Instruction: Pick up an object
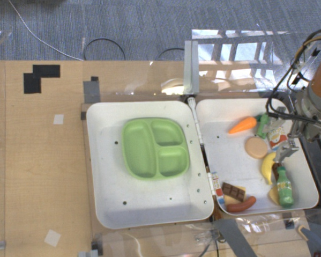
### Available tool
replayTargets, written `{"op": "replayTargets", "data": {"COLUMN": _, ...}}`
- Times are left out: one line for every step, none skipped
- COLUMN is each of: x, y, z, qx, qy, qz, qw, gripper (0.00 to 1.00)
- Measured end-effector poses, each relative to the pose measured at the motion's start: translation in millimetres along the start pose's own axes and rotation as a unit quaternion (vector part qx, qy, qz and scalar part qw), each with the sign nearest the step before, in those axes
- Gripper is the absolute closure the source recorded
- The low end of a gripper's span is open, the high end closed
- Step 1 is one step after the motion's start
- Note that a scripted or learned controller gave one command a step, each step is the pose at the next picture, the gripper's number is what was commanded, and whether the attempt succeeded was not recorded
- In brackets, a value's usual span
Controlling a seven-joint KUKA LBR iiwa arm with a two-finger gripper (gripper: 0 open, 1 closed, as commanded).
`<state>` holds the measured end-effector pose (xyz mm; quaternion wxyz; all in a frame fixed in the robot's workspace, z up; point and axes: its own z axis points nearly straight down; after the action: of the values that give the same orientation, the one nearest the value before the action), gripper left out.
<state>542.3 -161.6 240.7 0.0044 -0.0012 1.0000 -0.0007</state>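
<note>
The robot's hand (pixel 285 152), its grip impossible to judge, hangs at three o'clock over a light, smooth, curved yellow plastic banana (pixel 267 168), best pinched mid-body.

Green plate (pixel 154 148), orange carrot (pixel 242 125), yellow banana (pixel 267 167), green bottle (pixel 284 187), red sausage (pixel 241 205), white bins (pixel 106 171).

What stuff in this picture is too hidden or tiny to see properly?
- Gripper, camera view: small and dark among the toys, so open or shut is unclear.
- Packet: partly under the arm's cables, label too small to read.
- Arm: cut off by the right edge.
- Yellow thing beside the green bottle: mostly hidden.
</note>
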Motion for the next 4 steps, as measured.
{"op": "replayTargets", "data": {"x": 13, "y": -22, "z": 140, "qx": 0.001, "qy": -0.002, "qz": -0.101, "qw": 0.9949, "gripper": 0.00}}
{"op": "replayTargets", "data": {"x": -37, "y": 47, "z": 151, "qx": -0.001, "qy": -0.004, "qz": -0.024, "qw": 0.9997, "gripper": 0.00}}
{"op": "replayTargets", "data": {"x": -94, "y": 44, "z": 153, "qx": -0.001, "qy": -0.002, "qz": 0.090, "qw": 0.9959, "gripper": 0.00}}
{"op": "replayTargets", "data": {"x": -43, "y": -11, "z": 152, "qx": 0.001, "qy": -0.002, "qz": 0.074, "qw": 0.9972, "gripper": 0.00}}
